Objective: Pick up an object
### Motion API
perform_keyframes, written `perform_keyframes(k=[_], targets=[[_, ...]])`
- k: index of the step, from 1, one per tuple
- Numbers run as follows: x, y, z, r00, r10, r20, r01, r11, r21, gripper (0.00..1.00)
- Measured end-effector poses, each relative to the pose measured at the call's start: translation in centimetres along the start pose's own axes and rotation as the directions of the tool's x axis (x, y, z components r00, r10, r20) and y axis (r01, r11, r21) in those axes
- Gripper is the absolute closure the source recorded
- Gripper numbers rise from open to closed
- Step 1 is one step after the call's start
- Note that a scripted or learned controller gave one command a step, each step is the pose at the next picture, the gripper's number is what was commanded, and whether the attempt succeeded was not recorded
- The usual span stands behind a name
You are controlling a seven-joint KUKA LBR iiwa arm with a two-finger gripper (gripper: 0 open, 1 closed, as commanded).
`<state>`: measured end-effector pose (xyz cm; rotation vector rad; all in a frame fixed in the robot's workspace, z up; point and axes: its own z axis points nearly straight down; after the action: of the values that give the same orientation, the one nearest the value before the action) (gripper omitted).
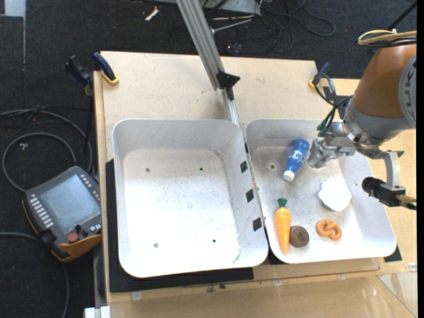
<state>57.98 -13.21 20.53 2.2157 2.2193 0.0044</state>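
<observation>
Far left, off the counter [172, 88], there's a teach pendant [63, 211] sitting on the dark floor with its cables looping around it. On the counter's left side is the left bin [126, 134], plain white with just a few specks on its floor. A metal rail [202, 35] slants down from the top edge of the view and ends right where the two bins meet. Then the right bin [262, 132], which is where all the stuff is. Near its back left part lies a blue bottle [295, 158], tilted, white cap pointing toward the front left. Along the bin's front left sits a toy carrot [283, 225], green top toward the back, and just beside it on the right, about touching, is a small brown round thing [299, 236]. A bit further right near the front edge is an orange pretzel-looking piece [328, 230], and behind that a white lumpy object [334, 195] toward the bin's right side. The tool [318, 156] hangs just right of the blue bottle, very close to it, maybe touching, honestly can't say. Nothing visible between its fingers, and I can't tell whether it's spread or clenched from this angle. The grey-and-orange arm [387, 78] comes in over the right back corner of the counter.
</observation>
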Motion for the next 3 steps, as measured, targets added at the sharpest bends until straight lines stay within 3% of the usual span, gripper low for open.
perform_keyframes(k=[1,3], targets=[[0.7,0.5,-6.1,1.0,-0.003,0.0,0.003,1.0,-0.002,1.0],[11.4,0.2,-5.2,1.0,-0.007,-0.004,0.007,1.0,0.005,1.0]])
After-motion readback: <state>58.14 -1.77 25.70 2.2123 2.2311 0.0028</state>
